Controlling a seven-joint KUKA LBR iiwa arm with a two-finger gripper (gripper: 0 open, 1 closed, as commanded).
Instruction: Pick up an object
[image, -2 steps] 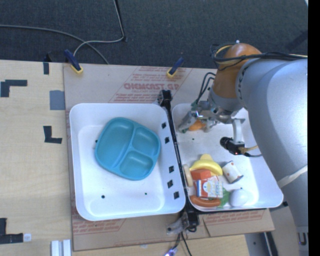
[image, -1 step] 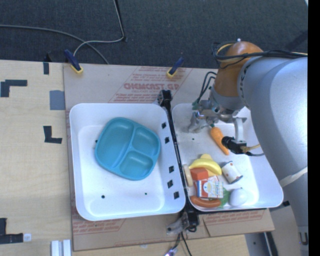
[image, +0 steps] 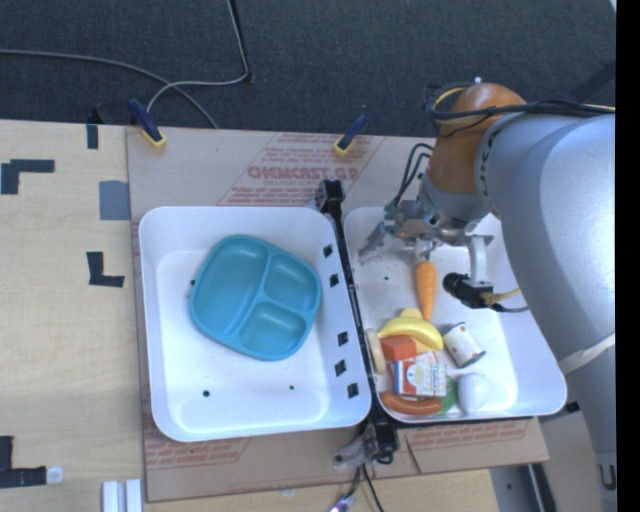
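The grey two-finger gripper (image: 412, 236), fingers spread and holding nothing, hangs over the far end of the right shallow white plastic bin (image: 520, 385), and the slim orange toy carrot (image: 426, 288) lies just nearward beneath it, its long axis running away from me.

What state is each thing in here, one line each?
Blue plate: lying flat in the left bin, compartments up.
Carrot: lying in the right bin, just below the gripper, not held.
Banana: resting on the pile of toys.
Carton: lying on its side in the pile.
Gripper: low over the right bin's far end; fingers unclear.
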